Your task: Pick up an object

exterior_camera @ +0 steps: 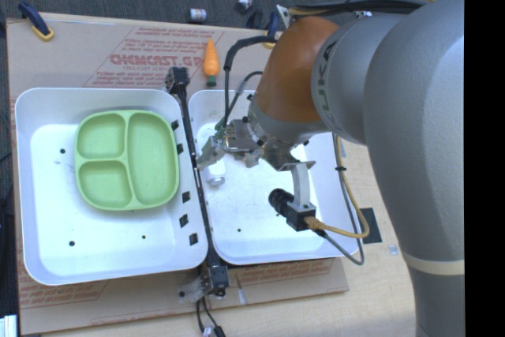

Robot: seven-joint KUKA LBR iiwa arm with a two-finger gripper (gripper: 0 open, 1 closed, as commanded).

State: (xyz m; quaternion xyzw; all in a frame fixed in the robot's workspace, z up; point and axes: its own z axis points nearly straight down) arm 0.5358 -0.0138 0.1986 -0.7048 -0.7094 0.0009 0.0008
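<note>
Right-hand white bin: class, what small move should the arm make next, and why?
Probably a short, straight descent. The pincer hangs low at the left side of the right-hand shallow white bin, with a small pale object just below it, apparently still lying on the bin floor. Whether the pincer is aligned is unclear.

Arm (379,83) covers most of right bin (260,241), incl. its far-right rim. Gripper (215,158) at bin's left wall is small, blurry; finger state unreadable. Small pale obj (215,179) just below gripper, too small to ID. Arm cut off at right edge and bottom.
</note>
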